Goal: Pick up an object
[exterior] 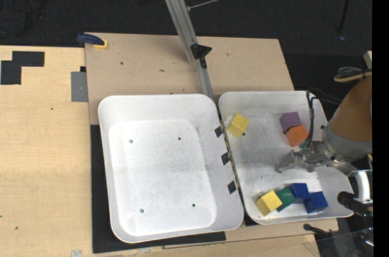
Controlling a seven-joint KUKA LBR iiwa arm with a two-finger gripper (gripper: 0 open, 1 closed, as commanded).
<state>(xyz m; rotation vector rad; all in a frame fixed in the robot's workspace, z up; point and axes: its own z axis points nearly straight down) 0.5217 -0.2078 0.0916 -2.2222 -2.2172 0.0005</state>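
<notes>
The right bin point(261, 105) holds several blocks. A yellow block point(238, 125) lies near its left wall. A purple block point(290, 121) and an orange block point(296, 135) sit together at the upper right. Along the front edge lie a yellow block point(267, 202), a green block point(284, 197) and two blue blocks point(299, 191) point(315, 202). My gripper point(296, 162) reaches in from the right, low over the bin floor, just below the orange block and above the blue ones. Nothing is visibly held.
The left bin point(158, 171) lies beside the right one, with black clips point(225, 157) on the shared edge. A slanted metal rail point(179, 13) rises behind the bins. The arm's body point(352, 122) covers the right bin's right rim.
</notes>
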